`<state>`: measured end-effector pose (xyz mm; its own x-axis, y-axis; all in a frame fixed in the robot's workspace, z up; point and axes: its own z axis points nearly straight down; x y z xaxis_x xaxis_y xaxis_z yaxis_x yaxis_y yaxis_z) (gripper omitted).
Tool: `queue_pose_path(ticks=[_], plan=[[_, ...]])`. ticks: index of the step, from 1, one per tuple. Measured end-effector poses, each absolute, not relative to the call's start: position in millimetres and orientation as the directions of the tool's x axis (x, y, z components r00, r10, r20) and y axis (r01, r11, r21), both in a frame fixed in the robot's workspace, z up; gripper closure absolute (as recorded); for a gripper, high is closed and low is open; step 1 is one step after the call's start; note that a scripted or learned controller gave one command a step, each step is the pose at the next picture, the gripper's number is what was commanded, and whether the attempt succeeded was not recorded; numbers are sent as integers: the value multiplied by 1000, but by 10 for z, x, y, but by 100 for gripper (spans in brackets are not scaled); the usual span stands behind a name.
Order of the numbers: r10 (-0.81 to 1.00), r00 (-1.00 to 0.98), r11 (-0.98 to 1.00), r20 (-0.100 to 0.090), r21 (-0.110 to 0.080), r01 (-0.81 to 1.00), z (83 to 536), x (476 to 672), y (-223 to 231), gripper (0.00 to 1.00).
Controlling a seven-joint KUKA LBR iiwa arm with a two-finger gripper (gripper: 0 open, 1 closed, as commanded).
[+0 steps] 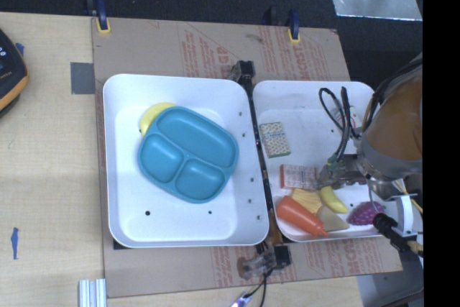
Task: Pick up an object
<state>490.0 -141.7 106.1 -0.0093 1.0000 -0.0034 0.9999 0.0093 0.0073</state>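
Orange carrot [302,216], banana [331,198] and purple grapes [365,212] lie at the lower right of the frame in your right bin [302,98]. Your pincer [343,170] hangs just above them; its state I cannot tell. Nothing looks lifted yet.

The blue tray [188,154] covers most of a yellow object [153,115]. The arm [394,133] hides the right bin's [302,93] right side; pincer [336,173] fingers are too blurred to read.
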Motion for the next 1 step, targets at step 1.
queue_pose_path(ticks=[1], plan=[[1000,-6,6,2,-2,1000,1922,5146,-674,100]])
